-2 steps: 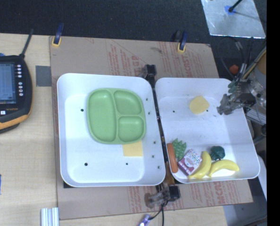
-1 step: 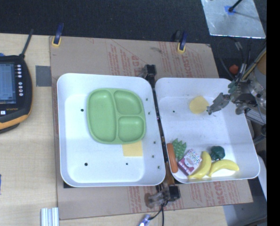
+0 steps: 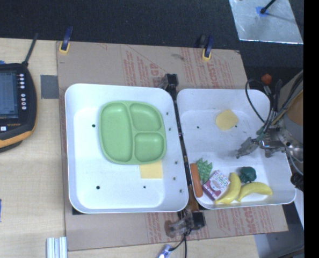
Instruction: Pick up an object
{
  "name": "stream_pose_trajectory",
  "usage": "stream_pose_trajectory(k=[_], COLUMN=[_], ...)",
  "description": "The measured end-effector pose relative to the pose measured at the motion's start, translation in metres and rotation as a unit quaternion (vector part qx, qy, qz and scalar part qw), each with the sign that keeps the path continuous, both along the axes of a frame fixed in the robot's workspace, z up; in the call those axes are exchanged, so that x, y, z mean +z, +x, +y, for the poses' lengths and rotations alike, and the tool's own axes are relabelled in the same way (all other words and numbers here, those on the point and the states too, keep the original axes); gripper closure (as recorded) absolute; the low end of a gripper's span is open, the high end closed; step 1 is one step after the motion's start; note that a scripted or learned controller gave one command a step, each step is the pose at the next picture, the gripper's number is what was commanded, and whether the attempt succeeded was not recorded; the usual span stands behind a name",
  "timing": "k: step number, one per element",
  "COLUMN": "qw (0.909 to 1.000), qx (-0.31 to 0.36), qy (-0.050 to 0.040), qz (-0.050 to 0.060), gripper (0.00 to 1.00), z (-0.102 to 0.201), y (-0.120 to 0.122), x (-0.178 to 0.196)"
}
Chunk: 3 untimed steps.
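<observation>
camera view looks down on two white bins side by side on a cardboard-covered bench. the left bin point(image 3: 81, 187) bears a green divided plate point(image 3: 132, 131) with a pale yellow square point(image 3: 151, 170) just below it, touching its lower edge. the right bin point(image 3: 194, 104) bears the candidates for the pick: a pale yellow disc point(image 3: 226, 119) near its middle top, and along the near edge an orange carrot-like stick point(image 3: 195, 179), a green leafy piece point(image 3: 204, 168), a small printed packet point(image 3: 217, 183), two bananas point(image 3: 243, 190) and a dark green lump point(image 3: 248, 173). the gripper point(image 3: 247, 147) reaches in from the right and hangs over the right bin, between the disc and the dark green lump, apart from both. its fingers are too small and blurred to read, so i cannot tell whether the jaws stand apart or together, and nothing shows between them. by my judgement the task is at its start: no object is lifted, every item lies on a bin floor, and the descent, the closing and the lift are all left to do.
</observation>
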<state>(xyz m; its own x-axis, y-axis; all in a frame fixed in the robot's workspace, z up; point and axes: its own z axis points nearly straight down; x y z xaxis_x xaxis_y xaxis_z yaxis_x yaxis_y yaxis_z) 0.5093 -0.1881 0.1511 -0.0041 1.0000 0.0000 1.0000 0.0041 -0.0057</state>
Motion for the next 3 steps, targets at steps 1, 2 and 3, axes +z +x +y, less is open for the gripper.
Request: stream_pose_trajectory(k=[1, 2, 3], qw=[1.0000, 1.0000, 1.0000], qx=[0.001, 0.003, 0.001], qy=[0.0002, -0.0006, 0.0003], qz=[-0.001, 0.000, -0.001], gripper=[0.00, 1.00, 1.00], z=[0.015, 0.014, 0.093], y=[-0.034, -0.034, 0.014], x=[-0.060, -0.050, 0.009])
